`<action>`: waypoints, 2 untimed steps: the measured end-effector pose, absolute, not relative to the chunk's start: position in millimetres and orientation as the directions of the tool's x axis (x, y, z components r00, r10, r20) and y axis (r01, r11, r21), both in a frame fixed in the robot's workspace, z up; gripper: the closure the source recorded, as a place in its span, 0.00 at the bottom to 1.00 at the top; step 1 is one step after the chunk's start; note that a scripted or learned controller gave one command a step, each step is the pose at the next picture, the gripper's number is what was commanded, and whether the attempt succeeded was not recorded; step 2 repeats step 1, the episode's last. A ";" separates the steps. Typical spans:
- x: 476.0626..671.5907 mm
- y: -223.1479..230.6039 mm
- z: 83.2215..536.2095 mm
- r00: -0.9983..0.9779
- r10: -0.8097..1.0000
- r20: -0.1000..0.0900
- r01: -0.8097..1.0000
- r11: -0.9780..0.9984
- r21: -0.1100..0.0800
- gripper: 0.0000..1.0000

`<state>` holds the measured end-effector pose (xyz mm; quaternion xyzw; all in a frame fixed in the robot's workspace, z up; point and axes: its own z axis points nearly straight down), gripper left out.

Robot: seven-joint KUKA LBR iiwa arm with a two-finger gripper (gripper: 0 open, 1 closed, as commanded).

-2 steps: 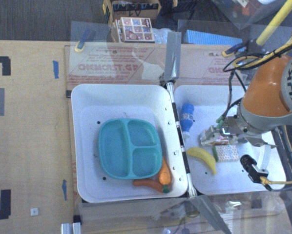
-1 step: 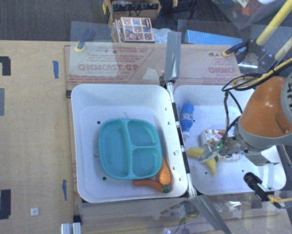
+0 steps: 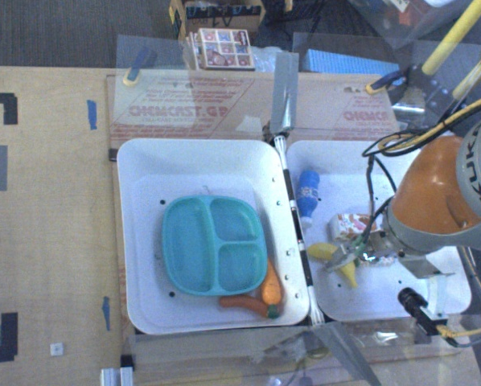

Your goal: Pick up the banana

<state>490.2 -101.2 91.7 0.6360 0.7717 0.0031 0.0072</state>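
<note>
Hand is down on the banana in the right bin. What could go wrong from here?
1. The hand sits right over the banana; I can't confirm a grip, so it may lift away with nothing.
2. The small patterned box lies close behind the banana and could get knocked or dragged along.
3. The banana lies near the divider wall; a slip could wedge it there.

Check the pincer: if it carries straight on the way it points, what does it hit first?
Most likely the yellow banana in the right white bin: the pincer points toward the picture's left, its tip already at the fruit. Height is hard to judge from above, so contact is uncertain.
</note>
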 end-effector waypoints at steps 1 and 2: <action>493.0 -104.9 103.8 -0.185 0.983 -0.015 0.982 0.186 0.025 1.00; 493.0 -104.9 103.8 -0.185 0.983 -0.015 0.982 0.186 0.025 1.00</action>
